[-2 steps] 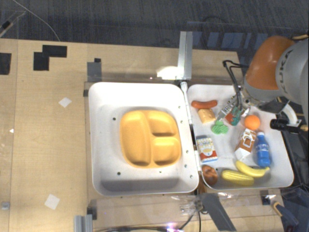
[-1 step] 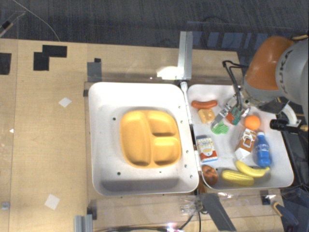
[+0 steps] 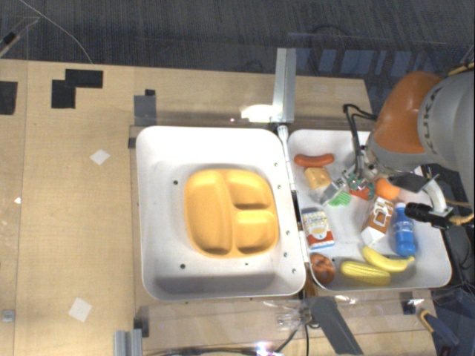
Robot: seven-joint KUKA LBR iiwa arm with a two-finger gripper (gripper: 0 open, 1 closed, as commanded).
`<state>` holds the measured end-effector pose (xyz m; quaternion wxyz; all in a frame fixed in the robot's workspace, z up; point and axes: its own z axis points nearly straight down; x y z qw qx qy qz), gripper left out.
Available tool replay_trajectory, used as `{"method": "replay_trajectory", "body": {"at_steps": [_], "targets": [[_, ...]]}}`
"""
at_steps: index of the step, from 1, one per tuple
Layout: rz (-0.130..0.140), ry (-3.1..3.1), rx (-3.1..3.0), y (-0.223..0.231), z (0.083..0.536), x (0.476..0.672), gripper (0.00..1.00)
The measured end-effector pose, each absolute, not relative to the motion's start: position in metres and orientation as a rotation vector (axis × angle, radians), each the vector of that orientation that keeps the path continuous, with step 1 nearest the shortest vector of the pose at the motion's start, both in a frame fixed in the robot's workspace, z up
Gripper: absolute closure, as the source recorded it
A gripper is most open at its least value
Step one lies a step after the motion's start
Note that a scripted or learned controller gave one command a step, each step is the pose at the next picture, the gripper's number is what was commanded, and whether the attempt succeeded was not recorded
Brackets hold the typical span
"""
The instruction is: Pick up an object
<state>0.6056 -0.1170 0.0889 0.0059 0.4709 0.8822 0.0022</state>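
The right bin (image 3: 442, 273) holds several small items. A red sausage (image 3: 315, 159) lies at its far left, with a tan bread piece (image 3: 318, 178) just below it. A green item (image 3: 340, 197) sits next to the bread. My gripper (image 3: 356, 179) hangs low over the middle of this bin, right beside the green item and a small red piece (image 3: 362, 191). The grey arm with its orange band (image 3: 401, 121) covers the bin's far right corner. An orange ball (image 3: 387, 189) peeks out just right of the gripper.
Also in the right bin are a red and white pouch (image 3: 318, 227), a brown and white carton (image 3: 379, 218), a blue bottle (image 3: 404, 233), a banana (image 3: 390, 259), a yellow corn cob (image 3: 364, 272) and an apple (image 3: 322, 266). The left bin (image 3: 159, 199) holds a yellow divided tray (image 3: 230, 211).
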Motion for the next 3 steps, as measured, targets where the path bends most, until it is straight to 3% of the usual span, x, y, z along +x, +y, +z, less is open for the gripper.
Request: {"method": "replay_trajectory", "body": {"at_steps": [1, 2, 3], "targets": [[0.010, 2.525, 1.849, -0.116, 0.089, 0.592, 0.00], [0.014, 2.526, 1.834, -0.116, 0.102, 0.595, 1.00], [0.012, 2.055, 2.368, -0.068, 0.188, 0.621, 1.00]]}}
